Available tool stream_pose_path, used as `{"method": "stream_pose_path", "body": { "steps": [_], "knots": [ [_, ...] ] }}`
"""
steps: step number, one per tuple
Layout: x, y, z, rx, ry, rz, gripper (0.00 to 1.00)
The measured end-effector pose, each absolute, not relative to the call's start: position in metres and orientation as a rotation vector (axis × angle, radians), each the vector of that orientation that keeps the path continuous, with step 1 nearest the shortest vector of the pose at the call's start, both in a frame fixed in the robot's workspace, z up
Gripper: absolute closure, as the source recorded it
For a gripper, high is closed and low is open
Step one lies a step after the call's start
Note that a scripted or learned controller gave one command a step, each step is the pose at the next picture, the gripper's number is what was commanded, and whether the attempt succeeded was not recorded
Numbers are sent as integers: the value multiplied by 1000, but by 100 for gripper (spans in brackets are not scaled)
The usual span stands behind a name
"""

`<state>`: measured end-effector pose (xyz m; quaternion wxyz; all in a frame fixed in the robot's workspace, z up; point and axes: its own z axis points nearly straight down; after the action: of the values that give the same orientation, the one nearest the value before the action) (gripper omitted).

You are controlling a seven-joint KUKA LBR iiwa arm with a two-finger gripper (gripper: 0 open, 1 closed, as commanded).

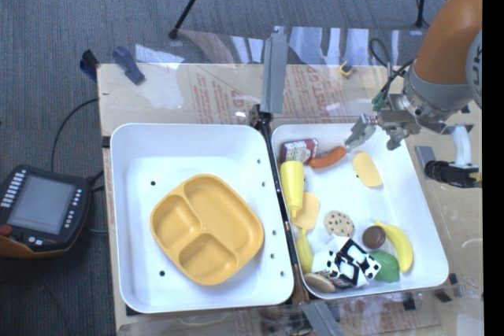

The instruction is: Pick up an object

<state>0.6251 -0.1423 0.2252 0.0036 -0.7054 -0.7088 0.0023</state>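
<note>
At the right of the frame the claw (376,132) hangs over the upper edge of the right bin (409,193), fingers spread apart with nothing between them. Just below and left of it lies a hot dog (327,158), beside a yellow bottle (292,183). The left bin (134,161) carries a yellow divided tray (206,227).
</note>
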Motion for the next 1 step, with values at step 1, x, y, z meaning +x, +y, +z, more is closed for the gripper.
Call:
{"method": "stream_pose_path", "body": {
  "steps": [1],
  "knots": [
    [644,-117,84,-2349,-2081,5,0]
  ]
}}
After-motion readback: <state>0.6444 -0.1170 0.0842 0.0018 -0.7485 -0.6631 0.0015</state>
